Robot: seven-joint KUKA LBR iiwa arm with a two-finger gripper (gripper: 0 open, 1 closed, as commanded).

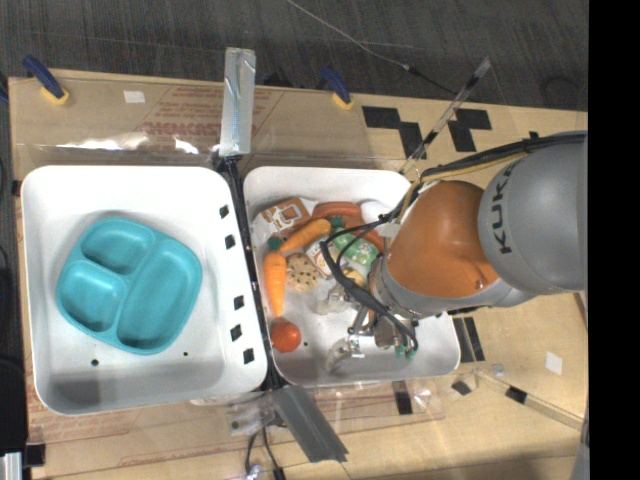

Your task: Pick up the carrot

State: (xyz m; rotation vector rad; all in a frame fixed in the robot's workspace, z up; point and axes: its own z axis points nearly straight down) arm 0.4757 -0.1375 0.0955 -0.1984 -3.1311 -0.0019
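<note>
Two shallow white bins are seen side by side on a cardboard-covered worktop (520, 368). The left bin (60, 368) is taken up by a teal divided plate (128, 283) with three compartments, sitting a bit toward the left of the middle.

The right bin (300, 373) is where all the clutter is. The carrot (274, 282) is found along the bin's left wall, lying roughly lengthwise with the thin end pointing toward the near side. Just below its tip, a small red tomato-looking thing (285, 336) is parked, close to touching it or nearly so. A second orange carrot-like piece (304, 235) is laid at a slant just above it, and a reddish sausage shape (338, 210) sits past that near the far wall. A small brown-and-white box (285, 213) is tucked in the far left corner, and a speckled cookie-like piece (300, 273) is right beside the carrot. Some green stuff (360, 253) is partly hidden under the arm.

The arm (500, 238) is reached in from the right, with its orange band over the right half of the bin. The gripper (372, 340) is held low near the bin's near side, well apart from the carrot, with nothing seen between its fingers; whether they're spread or pressed together can't really be told from this angle.
</note>
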